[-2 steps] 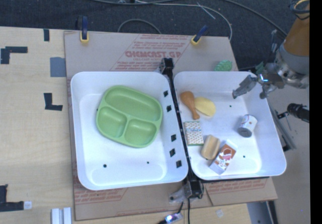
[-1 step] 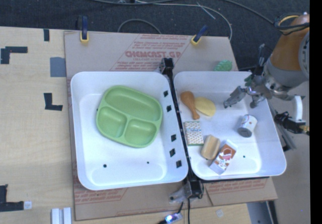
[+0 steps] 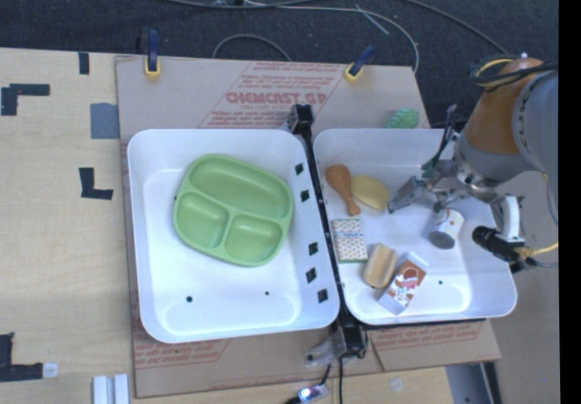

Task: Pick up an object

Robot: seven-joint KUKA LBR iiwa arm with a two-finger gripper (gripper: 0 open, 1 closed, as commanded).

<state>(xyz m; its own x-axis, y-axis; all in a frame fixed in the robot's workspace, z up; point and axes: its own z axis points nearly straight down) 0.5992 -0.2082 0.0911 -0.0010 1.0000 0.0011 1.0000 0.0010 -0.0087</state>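
Observation:
My gripper hangs low over the middle of the right bin and looks open, its fingers spread with nothing between them. One dark finger points left toward a yellow rounded object, which lies beside a brown wooden spoon. A small grey-white cylinder sits just below the gripper's right side. Nearer the front lie a patterned square pad, a tan bread-like piece and a small white and red box.
The left bin holds a green divided plate. A black divider strip runs between the bins. A small green object lies on the cardboard behind the right bin. Two clamps grip the board's far edge.

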